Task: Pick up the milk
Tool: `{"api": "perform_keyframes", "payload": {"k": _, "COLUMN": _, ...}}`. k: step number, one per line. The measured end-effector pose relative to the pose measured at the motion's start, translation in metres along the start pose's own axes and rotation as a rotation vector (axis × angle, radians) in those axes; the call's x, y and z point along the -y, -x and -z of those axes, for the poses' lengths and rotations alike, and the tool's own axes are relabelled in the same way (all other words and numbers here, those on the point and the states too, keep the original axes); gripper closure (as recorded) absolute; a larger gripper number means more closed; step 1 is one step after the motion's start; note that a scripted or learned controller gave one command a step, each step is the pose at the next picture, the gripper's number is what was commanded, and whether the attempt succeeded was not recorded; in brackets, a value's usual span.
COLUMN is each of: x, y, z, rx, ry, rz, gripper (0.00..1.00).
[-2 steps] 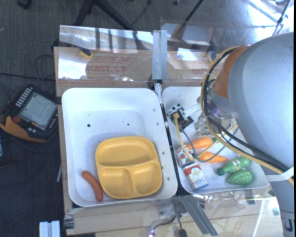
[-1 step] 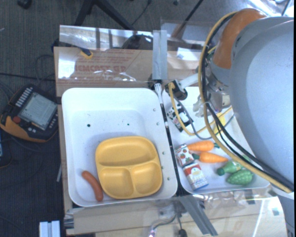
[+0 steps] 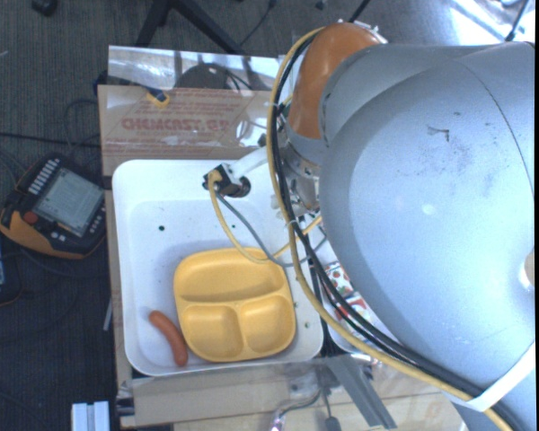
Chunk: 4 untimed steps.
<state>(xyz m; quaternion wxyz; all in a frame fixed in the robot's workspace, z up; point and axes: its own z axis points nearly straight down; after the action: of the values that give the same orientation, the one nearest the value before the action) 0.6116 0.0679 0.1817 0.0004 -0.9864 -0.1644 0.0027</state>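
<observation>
My grey arm [image 3: 431, 196] with its orange band [image 3: 328, 70] covers most of the right bin. The gripper [image 3: 286, 197] hangs at the seam between the two bins, over the right edge of the left bin [image 3: 135, 241], half hidden behind cables. A small white patch with red and green print [image 3: 343, 285] peeks out between the cables in the right bin. I cannot tell whether it is the milk.
In the left bin a yellow divided plate [image 3: 236, 305] lies at the front, with a brown sausage [image 3: 168, 338] at its left. A cardboard sheet [image 3: 180, 124] lies behind the bin. A teach pendant [image 3: 58, 206] rests on the floor at left.
</observation>
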Motion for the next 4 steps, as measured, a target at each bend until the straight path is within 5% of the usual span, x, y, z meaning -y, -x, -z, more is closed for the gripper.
{"api": "perform_keyframes", "payload": {"k": 1, "x": -0.079, "y": 0.056, "z": 0.000, "rx": 0.002, "ry": 0.003, "rz": 0.376, "gripper": 1.00}}
{"api": "perform_keyframes", "payload": {"k": 2, "x": -0.014, "y": 0.135, "z": 0.029, "rx": 0.001, "ry": -0.001, "rz": 0.896, "gripper": 1.00}}
{"api": "perform_keyframes", "payload": {"k": 3, "x": 0.052, "y": 0.118, "z": 0.092, "rx": 0.000, "ry": 0.002, "rz": 1.442, "gripper": 1.00}}
{"api": "perform_keyframes", "payload": {"k": 4, "x": 0.123, "y": 0.088, "z": 0.082, "rx": 0.001, "ry": 0.002, "rz": 1.431, "gripper": 1.00}}
